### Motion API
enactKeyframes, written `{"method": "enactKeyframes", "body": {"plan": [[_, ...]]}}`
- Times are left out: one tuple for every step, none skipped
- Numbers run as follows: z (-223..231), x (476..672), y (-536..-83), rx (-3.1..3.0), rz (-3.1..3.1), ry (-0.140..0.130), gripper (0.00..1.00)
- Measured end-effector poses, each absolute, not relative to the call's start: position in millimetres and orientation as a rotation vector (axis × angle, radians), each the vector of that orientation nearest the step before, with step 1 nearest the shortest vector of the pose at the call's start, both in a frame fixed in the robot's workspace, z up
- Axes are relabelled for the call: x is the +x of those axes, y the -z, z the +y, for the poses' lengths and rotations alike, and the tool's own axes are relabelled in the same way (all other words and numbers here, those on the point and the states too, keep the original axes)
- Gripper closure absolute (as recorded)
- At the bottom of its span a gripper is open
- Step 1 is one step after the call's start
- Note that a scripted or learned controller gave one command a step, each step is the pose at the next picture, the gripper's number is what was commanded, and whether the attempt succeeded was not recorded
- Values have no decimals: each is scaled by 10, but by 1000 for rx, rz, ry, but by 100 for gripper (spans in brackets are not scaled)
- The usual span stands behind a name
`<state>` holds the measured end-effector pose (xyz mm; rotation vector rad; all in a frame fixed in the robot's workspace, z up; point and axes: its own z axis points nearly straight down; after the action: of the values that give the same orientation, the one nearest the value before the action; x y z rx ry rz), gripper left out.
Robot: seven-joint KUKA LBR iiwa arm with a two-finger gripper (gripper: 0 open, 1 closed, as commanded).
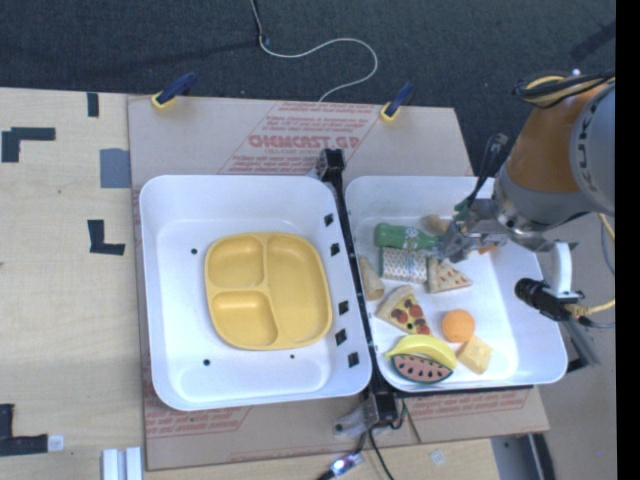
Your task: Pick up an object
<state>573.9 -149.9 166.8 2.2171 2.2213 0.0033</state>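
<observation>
The tabletop point(60, 268) carries a cardboard sheet point(300, 138) on which two white bins sit side by side, touching along a black-clipped seam. The left bin point(170, 368) holds a yellow divided plate point(268, 290) at its centre. The grey arm with its orange band point(545, 158) reaches in from three o'clock over the right bin point(530, 353), and its claw point(462, 236) hangs low at about twelve o'clock in that bin, just above a sandwich wedge point(449, 278) (whether its tips are spread or pressed together I cannot tell). Toy foods crowd this bin: a green bottle point(404, 236) at eleven o'clock, a pizza slice point(405, 311) near the middle, a watermelon slice point(421, 368) with a banana point(422, 347) at six o'clock, an orange point(458, 325) beside them, and a small cheese cube point(475, 354) just below it
</observation>
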Motion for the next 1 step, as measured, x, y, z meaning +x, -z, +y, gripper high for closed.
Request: {"method": "enactKeyframes", "body": {"plan": [[-1494, 5748, -2198, 2217, 2221, -3, 100]]}}
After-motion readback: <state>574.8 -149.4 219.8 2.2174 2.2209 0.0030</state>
